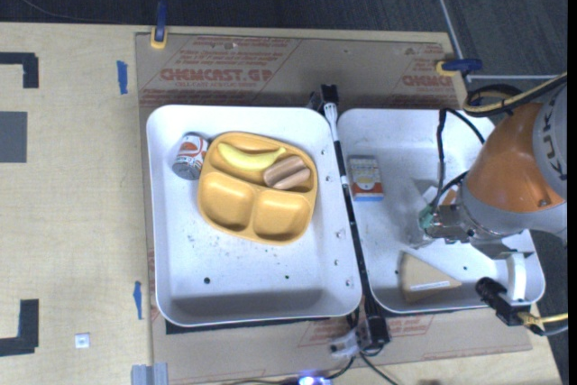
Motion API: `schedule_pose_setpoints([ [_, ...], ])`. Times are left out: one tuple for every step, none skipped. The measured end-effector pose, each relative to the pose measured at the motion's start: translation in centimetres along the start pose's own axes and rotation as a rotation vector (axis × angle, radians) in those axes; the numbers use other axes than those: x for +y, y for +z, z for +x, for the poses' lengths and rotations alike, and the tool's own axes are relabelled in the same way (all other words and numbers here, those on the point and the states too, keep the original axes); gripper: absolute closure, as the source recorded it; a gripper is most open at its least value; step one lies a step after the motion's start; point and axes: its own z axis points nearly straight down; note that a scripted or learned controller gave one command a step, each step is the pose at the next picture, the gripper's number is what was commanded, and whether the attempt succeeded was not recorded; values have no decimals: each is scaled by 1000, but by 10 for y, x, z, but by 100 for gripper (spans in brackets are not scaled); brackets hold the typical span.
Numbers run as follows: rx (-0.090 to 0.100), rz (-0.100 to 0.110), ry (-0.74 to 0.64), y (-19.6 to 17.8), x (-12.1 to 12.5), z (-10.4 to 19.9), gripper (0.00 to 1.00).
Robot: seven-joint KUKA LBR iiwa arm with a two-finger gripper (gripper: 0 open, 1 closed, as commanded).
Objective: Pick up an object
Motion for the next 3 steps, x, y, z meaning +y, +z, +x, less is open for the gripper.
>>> schedule_pose_setpoints([
  [0,0,0,0,0,0,0],
  [-1,-3,0,-10,1,0,100],
  [-1,-3,0,-10,1,0,0],
])
